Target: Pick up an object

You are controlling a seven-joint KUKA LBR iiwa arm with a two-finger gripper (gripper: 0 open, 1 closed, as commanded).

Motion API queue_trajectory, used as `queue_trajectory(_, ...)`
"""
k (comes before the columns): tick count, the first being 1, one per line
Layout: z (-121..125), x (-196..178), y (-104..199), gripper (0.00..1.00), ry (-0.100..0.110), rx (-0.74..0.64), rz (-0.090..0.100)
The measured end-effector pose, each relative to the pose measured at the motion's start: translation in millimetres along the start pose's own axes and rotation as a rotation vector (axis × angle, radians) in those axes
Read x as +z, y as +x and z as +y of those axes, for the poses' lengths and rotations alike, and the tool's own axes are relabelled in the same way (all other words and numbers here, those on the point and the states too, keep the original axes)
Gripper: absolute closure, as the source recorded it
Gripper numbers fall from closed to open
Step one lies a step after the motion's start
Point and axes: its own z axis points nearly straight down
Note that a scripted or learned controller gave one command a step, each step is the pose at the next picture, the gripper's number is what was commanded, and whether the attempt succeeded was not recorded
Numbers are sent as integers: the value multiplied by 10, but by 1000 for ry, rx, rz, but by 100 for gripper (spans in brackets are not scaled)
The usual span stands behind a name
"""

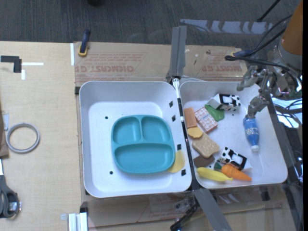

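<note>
Nearest you, along the front edge of the right bin (276,177), you have a yellow banana (211,174) lying beside an orange carrot (236,173), with a black-and-white cow toy (232,157) just behind them. A step further back sits a tan cracker (205,146), then an orange wedge (191,118) and a pink patterned card (207,121) touching a green piece (214,112). In the left bin (91,129) a teal divided plate (142,144) lies flat, with a pale yellow slice (179,161) tucked at its front right corner. To the right of the food, your blue bottle (251,132) lies on the bin floor, white cap toward you. The gripper (256,106) hangs directly over the bottle's far end, its tips at the bottle's top; how wide it stands can't be made out, and whether it has any grip on the bottle can't be told. A second cow toy (229,101) sits at the back, left of the gripper. Beyond the bins, a roll of tape (21,137) rests on the wooden bench (38,95) to the far left.
</note>
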Motion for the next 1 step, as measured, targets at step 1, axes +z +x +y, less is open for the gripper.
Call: queue_trajectory(1, -487, 1535, -352, 0, 5, 78, -23)
